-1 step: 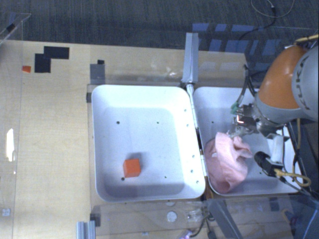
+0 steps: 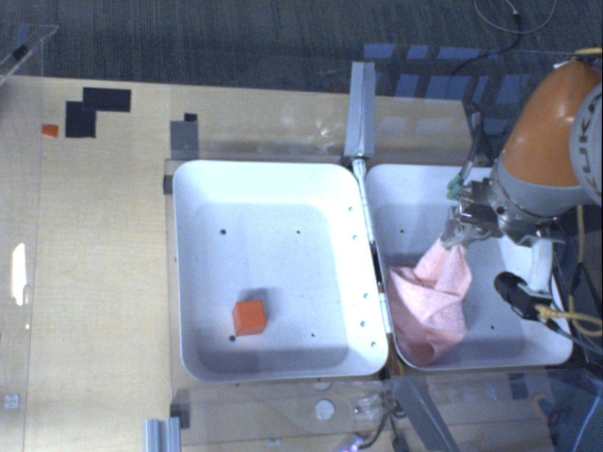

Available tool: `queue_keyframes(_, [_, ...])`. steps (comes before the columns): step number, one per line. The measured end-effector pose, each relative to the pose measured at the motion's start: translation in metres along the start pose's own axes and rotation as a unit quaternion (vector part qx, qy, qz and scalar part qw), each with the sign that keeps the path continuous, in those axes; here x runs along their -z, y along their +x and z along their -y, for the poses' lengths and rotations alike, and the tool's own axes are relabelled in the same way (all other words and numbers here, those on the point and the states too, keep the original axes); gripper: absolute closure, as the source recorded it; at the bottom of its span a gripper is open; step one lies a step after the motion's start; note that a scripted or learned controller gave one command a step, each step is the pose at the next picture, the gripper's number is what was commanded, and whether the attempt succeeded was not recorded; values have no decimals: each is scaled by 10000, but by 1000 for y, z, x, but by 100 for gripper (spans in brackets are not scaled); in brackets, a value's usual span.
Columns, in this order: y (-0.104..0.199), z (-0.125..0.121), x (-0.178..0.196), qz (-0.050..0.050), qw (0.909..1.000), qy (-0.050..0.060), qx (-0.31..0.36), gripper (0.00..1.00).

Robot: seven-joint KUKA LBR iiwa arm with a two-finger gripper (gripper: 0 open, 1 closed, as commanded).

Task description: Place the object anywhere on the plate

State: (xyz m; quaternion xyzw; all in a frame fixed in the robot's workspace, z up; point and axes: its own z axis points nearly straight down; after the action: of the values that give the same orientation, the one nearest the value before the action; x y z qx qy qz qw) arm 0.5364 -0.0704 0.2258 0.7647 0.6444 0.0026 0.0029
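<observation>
- Gripper (image 2: 459,236) sits over the right bin (image 2: 528,347), upper-middle part, with the arm's orange band (image 2: 551,125) and grey wrist (image 2: 542,191) up and to its right.
- Fingers are closed narrow on the top corner of a pink cloth (image 2: 433,299); the corner is pulled up into the tips while the rest hangs and bunches below-left of the gripper.
- The cloth's lower end rests on the bin floor near the near-left corner, up against the divider wall.
- Fingertips are small and partly buried in the fabric, so the exact pinch point is hard to resolve.
- The wrist hides the right bin's far-right corner, and a black cable or fitting (image 2: 516,293) covers part of the right wall below-right of the gripper.
- Orange block (image 2: 250,317) lies far left of the gripper and lower, on the floor of the left bin (image 2: 264,182), well apart from the cloth.
- No plate can be made out as such; the bins are plain white trays.
- Arm is cut off at the right side of the view.
</observation>
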Motion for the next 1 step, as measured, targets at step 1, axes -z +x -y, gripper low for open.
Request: queue_keyframes(1, [42, -17, 0, -5, 9795, 4, 2017, 100])
